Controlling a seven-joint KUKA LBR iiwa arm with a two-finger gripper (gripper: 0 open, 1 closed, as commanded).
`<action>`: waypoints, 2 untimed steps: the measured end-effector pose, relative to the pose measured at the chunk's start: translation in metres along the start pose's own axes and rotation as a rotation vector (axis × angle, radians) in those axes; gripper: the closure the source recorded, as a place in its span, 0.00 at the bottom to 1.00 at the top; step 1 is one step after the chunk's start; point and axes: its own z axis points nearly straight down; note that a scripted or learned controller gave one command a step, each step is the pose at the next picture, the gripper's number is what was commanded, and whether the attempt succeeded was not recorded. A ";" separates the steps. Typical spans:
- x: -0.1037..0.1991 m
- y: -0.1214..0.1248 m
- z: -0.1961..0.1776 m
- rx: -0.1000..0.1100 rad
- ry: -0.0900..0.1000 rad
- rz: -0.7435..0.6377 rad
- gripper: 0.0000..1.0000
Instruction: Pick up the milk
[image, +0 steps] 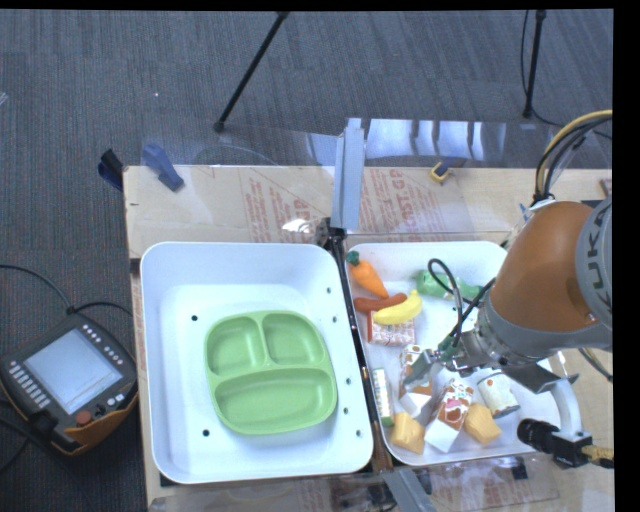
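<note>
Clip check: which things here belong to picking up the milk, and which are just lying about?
Job: milk carton, claw, right bin holding the carton.

Lying about: carrot, banana, cheese wedge, green divided plate, left bin, teach pendant on the floor.

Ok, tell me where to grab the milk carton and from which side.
Grip the milk carton across its flat sides at mid-body, coming down from above. It lies tilted, crowded by a white block and an orange wedge, so a sideways approach would likely bump them.
</note>
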 end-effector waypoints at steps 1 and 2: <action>-0.020 -0.001 0.082 -0.008 -0.001 -0.099 0.00; -0.021 -0.002 0.077 0.001 0.003 -0.096 1.00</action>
